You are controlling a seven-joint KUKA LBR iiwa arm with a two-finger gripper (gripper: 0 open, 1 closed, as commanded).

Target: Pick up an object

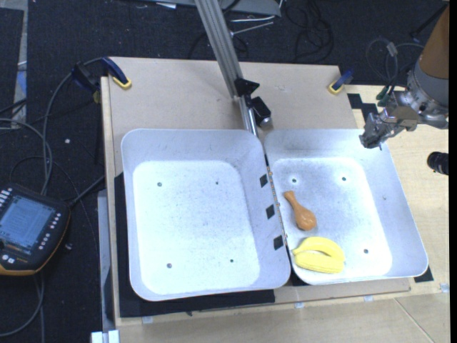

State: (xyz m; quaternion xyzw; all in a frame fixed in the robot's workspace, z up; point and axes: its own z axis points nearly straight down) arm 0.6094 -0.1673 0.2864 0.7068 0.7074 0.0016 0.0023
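While the gripper (373,138) hangs over the right bin's (400,213) far right rim, jaws' state unclear, a banana (318,255) and an orange drumstick-shaped toy (300,211) lie well below-left of it.

Two white bins sit side by side on the tabletop (178,91). The left bin (193,213) has small dark specks. The right bin (371,191) holds a yellow banana (319,255) near its front edge and an orange toy (300,211) just behind it. The claw (373,136) hangs over the right bin's back corner.
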